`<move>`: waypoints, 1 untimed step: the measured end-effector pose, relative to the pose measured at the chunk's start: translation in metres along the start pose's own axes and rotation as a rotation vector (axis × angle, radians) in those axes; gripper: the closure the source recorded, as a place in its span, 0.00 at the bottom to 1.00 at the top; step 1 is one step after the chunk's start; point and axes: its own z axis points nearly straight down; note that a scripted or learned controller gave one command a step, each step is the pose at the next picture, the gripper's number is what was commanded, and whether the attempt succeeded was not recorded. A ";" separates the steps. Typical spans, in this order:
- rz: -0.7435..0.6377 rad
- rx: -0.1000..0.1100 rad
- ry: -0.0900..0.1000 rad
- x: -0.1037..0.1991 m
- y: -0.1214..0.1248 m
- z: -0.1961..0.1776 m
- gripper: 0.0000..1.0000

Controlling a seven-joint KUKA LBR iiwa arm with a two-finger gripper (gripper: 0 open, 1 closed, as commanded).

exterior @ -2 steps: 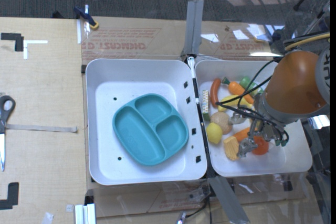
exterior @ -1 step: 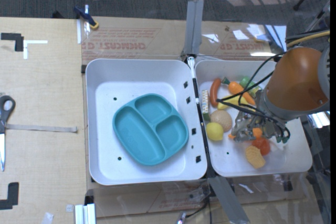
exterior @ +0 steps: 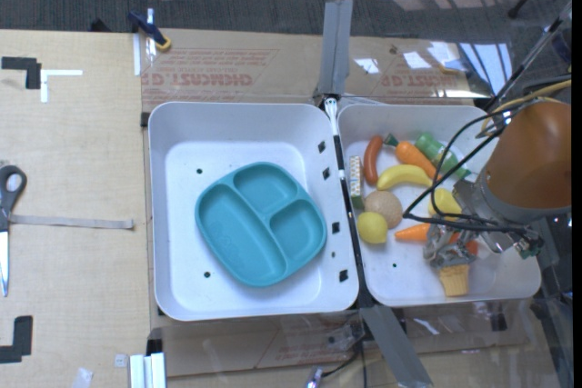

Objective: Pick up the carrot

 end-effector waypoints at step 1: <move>-0.001 0.000 0.000 0.000 0.000 0.000 0.00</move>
